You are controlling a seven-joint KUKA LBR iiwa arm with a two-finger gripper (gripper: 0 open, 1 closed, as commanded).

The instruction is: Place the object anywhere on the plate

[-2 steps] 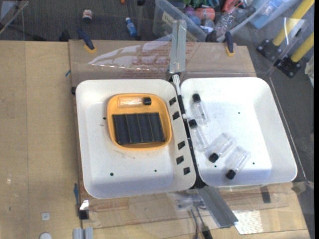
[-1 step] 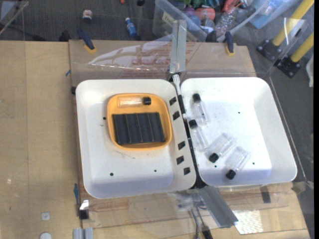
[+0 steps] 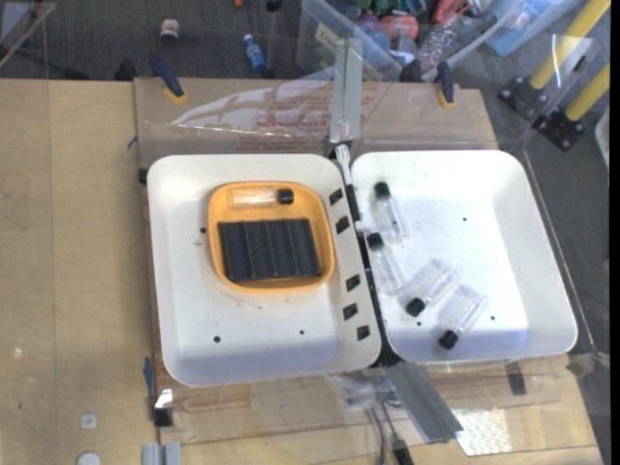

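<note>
- One clear vial [image 3: 263,198] with a black cap lies on the orange plate [image 3: 221,206], left-centre of the frame.
- Four vials [image 3: 426,290] wait in the right bin [image 3: 504,182].
- End effector state: cannot tell.

A ribbed black insert [image 3: 268,249] and a small clear vial [image 3: 263,198] crowd the orange plate [image 3: 222,204], leaving open white bin floor [image 3: 252,342] around the plate on all sides.

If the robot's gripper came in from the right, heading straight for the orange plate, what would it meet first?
Kept low, probably the right bin at its outer wall, then the clear vials inside; higher up, the way looks free.
</note>
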